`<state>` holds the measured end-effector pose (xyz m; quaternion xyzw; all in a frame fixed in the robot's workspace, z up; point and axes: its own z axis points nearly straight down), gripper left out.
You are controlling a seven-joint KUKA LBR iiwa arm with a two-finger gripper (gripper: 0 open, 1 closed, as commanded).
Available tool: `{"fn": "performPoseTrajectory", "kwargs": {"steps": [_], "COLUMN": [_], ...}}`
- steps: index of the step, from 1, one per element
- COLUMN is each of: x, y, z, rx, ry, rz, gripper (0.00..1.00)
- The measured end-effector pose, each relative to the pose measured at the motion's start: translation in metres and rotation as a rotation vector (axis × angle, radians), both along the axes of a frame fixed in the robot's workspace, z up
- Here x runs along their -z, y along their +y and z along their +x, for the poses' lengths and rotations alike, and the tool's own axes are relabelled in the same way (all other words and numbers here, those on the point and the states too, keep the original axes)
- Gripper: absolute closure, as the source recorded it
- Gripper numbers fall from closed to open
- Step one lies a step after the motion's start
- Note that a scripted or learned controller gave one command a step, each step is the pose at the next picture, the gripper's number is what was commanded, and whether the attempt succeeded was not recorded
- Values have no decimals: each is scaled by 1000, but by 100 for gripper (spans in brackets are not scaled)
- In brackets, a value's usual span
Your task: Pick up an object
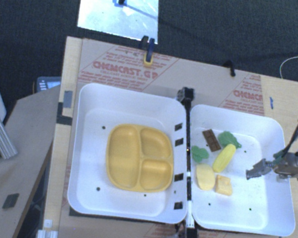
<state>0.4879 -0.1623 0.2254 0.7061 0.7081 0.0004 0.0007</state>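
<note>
Where the tabletop (54, 185) carries two white bins, the left bin (79, 188) holds a yellow divided tray (138, 157) at its centre. The right bin (268, 218) holds, toward nine o'clock: a brown bar (211, 139), a green leafy piece (229, 138), a yellow corn cob (224, 158), a small green piece (200, 154), a pale yellow piece (204, 176) and a yellow-orange block (223, 185) beside it. The pincer (255, 172), at three o'clock over the right bin, grasps nothing; whether it is released or clenched cannot be told.

One fixed camera, high above bench (63, 130), angled down, both bins (140, 103).
</note>
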Motion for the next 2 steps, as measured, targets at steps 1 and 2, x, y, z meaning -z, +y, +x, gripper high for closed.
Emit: {"fn": "performPoseTrajectory", "kwargs": {"steps": [1, 2], "x": [98, 143], "y": [38, 57], "z": [-3, -2], "rx": [-4, -2], "ry": [9, 4], "rz": [5, 3], "gripper": [0, 0]}}
